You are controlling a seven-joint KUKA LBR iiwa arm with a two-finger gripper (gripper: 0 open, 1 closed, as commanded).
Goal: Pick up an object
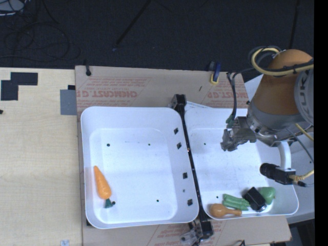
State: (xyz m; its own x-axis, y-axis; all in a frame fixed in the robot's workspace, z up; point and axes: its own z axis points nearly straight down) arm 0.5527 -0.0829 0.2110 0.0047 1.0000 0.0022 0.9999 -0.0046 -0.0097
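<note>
An orange toy carrot (102, 183) with a dark green stub lies at the near left of the left bin (128, 118). In the right bin (210, 137), along the near edge, lie a tan pear-shaped piece (223, 210), a green bean-like piece (235, 202), a black block (254, 198) and a green rounded piece (267, 192). My gripper (229, 141) hangs over the middle of the right bin, well above and behind those objects, with nothing seen between its fingers. Whether the fingers are apart is not clear at this angle.
A black divider clip strip (185, 158) runs between the two bins. Brown cardboard (133, 83) lies under and behind the bins. The arm's orange band (279, 81) and cables rise at the right, and a black handle-like part (277, 173) juts over the right bin's far side.
</note>
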